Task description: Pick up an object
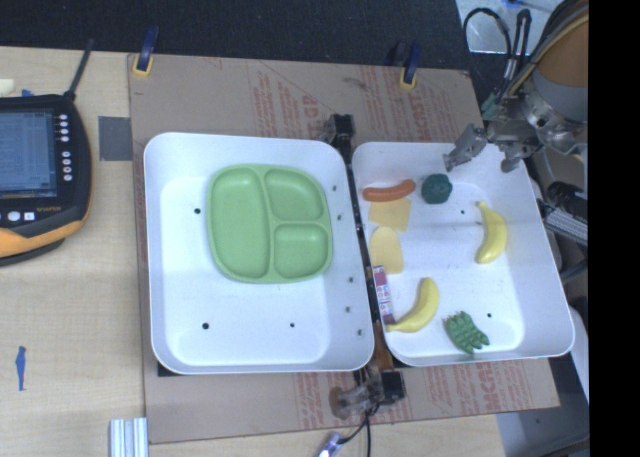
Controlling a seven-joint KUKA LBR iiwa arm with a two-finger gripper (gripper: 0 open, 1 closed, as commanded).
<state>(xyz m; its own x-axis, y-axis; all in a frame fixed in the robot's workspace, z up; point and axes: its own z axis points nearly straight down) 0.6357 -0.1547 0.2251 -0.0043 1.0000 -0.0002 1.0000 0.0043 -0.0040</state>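
Pendant (35,175) with orange rim sits at the far left of the table (90,325), and next we note the left bin (170,335) holding a green divided plate (268,222). In the right bin (545,295) we log a sausage (388,190), two yellow blocks (389,213) (388,249), a banana (417,308), a dark green ball (436,188), a second banana (490,233) and a green leafy toy (466,332). Gripper (492,150) hangs over that bin's upper right corner, fingers spread wide with nothing between them, near the ball but apart from it.

Arm reaches in from the right, orange band up top; hand (489,151) hovers over the right bin's (540,275) far edge, fingers spread, holding nothing.
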